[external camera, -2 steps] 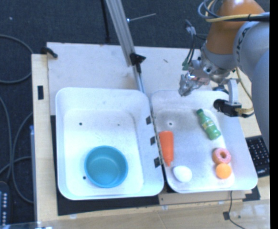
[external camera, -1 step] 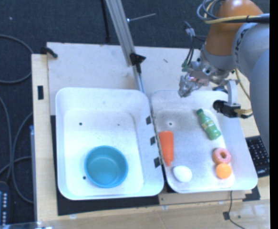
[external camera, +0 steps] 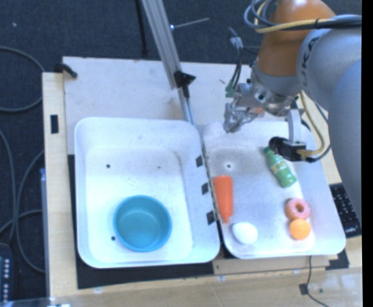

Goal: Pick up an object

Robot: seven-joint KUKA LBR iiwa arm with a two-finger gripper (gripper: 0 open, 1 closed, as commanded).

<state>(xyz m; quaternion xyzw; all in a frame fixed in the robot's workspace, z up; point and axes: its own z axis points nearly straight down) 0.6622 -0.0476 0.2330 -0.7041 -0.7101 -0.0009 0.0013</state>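
Observation:
My gripper (external camera: pixel 232 123) hangs over the far left corner of the right bin (external camera: pixel 250 155), its fingers close together with nothing between them. In that bin lie an orange carrot (external camera: pixel 223 196) by the left wall, a white egg (external camera: pixel 244 233) at the front, a green bottle (external camera: pixel 280 169) toward the right, a pink donut (external camera: pixel 297 208) and an orange ball (external camera: pixel 300 229) at the front right. All of them lie apart from the gripper.
The left bin (external camera: pixel 135 149) holds a blue bowl (external camera: pixel 142 223) near its front. A slanted metal rail (external camera: pixel 166 43) rises behind the bins. The grey arm with its orange band (external camera: pixel 292 37) and cables fills the upper right.

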